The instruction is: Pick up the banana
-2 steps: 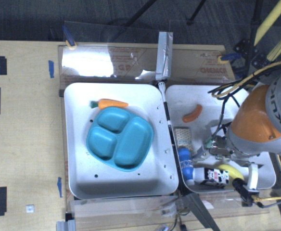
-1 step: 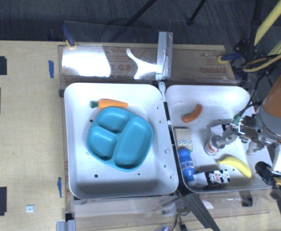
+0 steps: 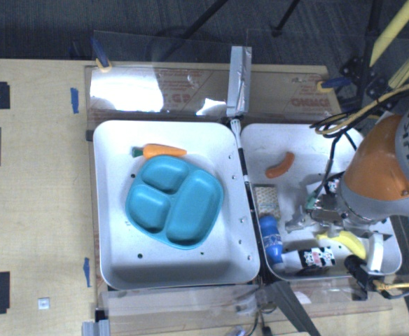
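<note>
Though the banana (image 3: 346, 243) lay near the right bin's (image 3: 299, 142) front edge, the arm (image 3: 379, 170) covered part of it. With a dark bottle (image 3: 315, 257) touching it, a grasp could snag both. The gripper (image 3: 325, 212) hung low beside it; I couldn't tell the fingers' spread.

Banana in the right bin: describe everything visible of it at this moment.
The banana is yellow and smooth-skinned, lying flat near the front right of the right bin, its length slanting down toward the view's right. Just a short curved stretch shows; the arm's wrist and gripper hang directly over its upper part and hide the rest. A dark object with a white label lies close beside its left end. Whether the gripper touches it cannot be told.
</note>
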`<control>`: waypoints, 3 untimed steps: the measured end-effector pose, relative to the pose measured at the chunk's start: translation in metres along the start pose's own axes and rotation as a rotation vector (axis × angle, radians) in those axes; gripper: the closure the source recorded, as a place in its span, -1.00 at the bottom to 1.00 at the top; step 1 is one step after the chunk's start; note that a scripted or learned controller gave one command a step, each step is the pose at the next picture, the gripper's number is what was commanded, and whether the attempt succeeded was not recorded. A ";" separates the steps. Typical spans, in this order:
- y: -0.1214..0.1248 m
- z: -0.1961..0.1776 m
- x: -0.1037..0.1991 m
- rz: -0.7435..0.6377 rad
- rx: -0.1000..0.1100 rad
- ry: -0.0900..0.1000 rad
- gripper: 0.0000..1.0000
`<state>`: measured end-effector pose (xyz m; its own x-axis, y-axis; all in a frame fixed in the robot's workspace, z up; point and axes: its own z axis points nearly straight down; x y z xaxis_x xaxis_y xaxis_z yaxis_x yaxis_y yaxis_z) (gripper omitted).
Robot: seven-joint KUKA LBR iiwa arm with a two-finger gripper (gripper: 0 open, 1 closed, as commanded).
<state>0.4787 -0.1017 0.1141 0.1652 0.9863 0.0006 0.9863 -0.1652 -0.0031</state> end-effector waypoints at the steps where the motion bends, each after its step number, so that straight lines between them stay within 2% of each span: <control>1: 0.075 -0.078 -0.046 0.018 -0.003 -0.002 -1.00; 2: 0.004 -0.008 0.011 -0.246 0.000 0.000 -1.00; 3: 0.067 -0.094 -0.015 -0.162 -0.004 -0.002 -1.00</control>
<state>0.5423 -0.1272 0.2081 0.0036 1.0000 -0.0011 1.0000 -0.0036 0.0010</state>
